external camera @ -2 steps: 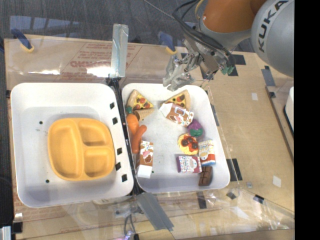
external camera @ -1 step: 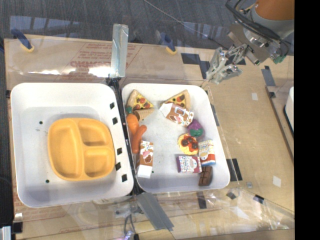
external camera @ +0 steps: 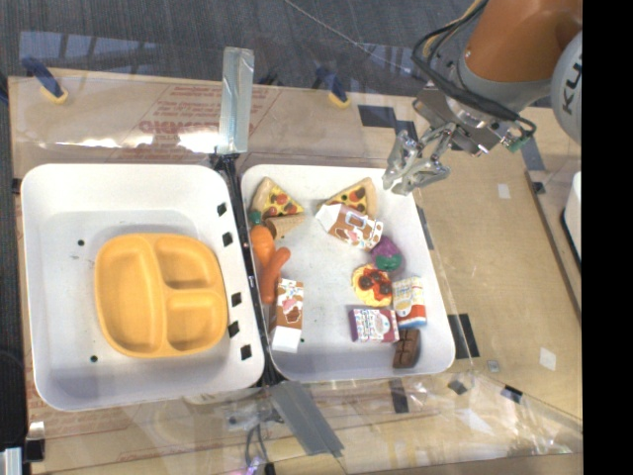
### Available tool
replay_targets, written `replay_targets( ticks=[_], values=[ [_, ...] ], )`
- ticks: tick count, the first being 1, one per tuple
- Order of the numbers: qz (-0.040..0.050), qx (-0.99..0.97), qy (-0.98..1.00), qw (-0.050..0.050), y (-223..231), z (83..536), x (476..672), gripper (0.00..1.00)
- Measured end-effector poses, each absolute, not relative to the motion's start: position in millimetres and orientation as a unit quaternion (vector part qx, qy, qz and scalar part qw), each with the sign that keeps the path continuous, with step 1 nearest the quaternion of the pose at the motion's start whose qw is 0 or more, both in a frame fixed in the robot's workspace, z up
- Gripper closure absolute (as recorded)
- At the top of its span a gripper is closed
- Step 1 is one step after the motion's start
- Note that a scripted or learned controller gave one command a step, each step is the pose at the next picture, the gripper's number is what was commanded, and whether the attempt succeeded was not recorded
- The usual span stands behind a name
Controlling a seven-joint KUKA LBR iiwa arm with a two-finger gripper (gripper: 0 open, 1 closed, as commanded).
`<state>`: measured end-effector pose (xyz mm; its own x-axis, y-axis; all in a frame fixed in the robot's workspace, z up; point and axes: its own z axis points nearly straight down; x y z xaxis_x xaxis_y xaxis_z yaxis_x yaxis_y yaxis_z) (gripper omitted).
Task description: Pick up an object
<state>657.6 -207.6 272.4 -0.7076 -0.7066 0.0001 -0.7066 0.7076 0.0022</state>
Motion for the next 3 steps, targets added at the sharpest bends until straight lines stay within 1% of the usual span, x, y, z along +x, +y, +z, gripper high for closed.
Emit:
replay_targets(
  ticks=[1, 2, 3],
  values=[
    [-0.0002, 0.427, -0.904, 0.000, -201, 253, 657.9, 1.00],
    [-0.0011, 0.578, -0.816, 0.000, -208, 236, 657.7, 1.00],
    [-0.0012, 0.650, -0.760, 0.000, -207, 219, 657.8, 1.00]
  ],
)
